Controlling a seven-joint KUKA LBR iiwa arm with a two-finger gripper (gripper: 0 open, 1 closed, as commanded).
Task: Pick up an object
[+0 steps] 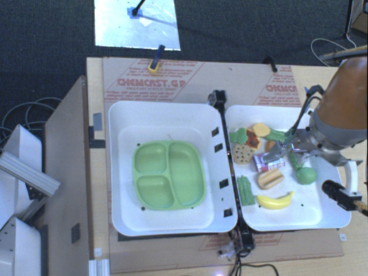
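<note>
Claw (pixel 280 152): hangs low over the middle of the right bin (pixel 322 213), on the arm (pixel 345 105) reaching in from 3 o'clock. Cannot tell how far open, nor whether anything is held; too small and too cluttered to read.

Nearest candidate: packet (pixel 268 163), pink and silver. Lies just beside the claw at about 7 o'clock, possibly touching it. Long axis runs roughly 8 to 2 o'clock, slightly tilted off the bin's width. Judged to call for a short shift down-left and a grip across the narrow side.

Right bin, around the packet:
- hot dog (pixel 270 179) directly at 6 o'clock, close against it, lying on nearly the same axis.
- banana (pixel 275 200) further toward 6 o'clock, near the front wall, lying 9 to 3.
- cookie (pixel 242 153) at 9 o'clock, near the divider.
- green pod (pixel 246 190) at 7 to 8 o'clock, lying 12 to 6 along the divider side.
- green ball (pixel 306 175) at 4 o'clock of the claw, partly under the arm.
- orange and red bits (pixel 257 133) with green pieces, at 11 to 12 o'clock, bunched by the back wall.

Risk, as a judgement: crowding by the hot dog, so could nudge or catch both.

Left bin (pixel 123 154): holds a green tray (pixel 169 174) with three compartments, nothing seen in them. Well apart from the claw, at 9 o'clock.
</note>
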